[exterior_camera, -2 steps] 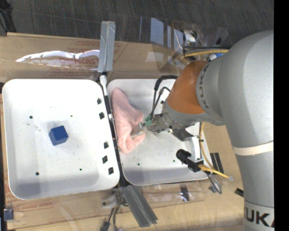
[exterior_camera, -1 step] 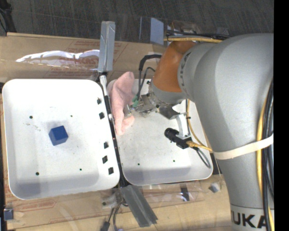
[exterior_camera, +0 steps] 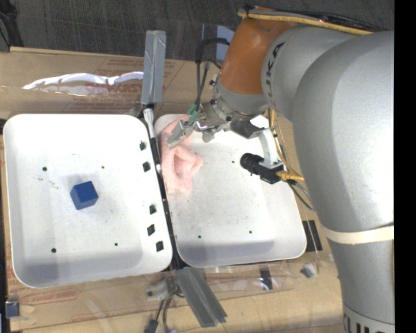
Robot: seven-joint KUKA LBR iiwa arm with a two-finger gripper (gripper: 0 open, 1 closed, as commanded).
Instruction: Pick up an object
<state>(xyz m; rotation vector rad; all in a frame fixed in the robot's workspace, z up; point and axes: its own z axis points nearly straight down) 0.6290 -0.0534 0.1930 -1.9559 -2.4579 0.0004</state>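
A pink crumpled soft object (exterior_camera: 181, 166) lies in the right bin (exterior_camera: 236, 245), against its left wall near the far corner. My gripper (exterior_camera: 181, 131) hangs over the pink object's upper end, at or just above its surface, and the arm hides the part beneath it. A small blue cube (exterior_camera: 84, 194) sits in the left bin (exterior_camera: 28, 255), left of centre and far from the gripper.
The arm's grey body and orange band (exterior_camera: 246, 57) cover the right bin's far right corner. A black fitting with cables (exterior_camera: 261, 166) hangs off the wrist over the bin floor. A grey bar (exterior_camera: 152, 68) stands behind the divider between the bins.
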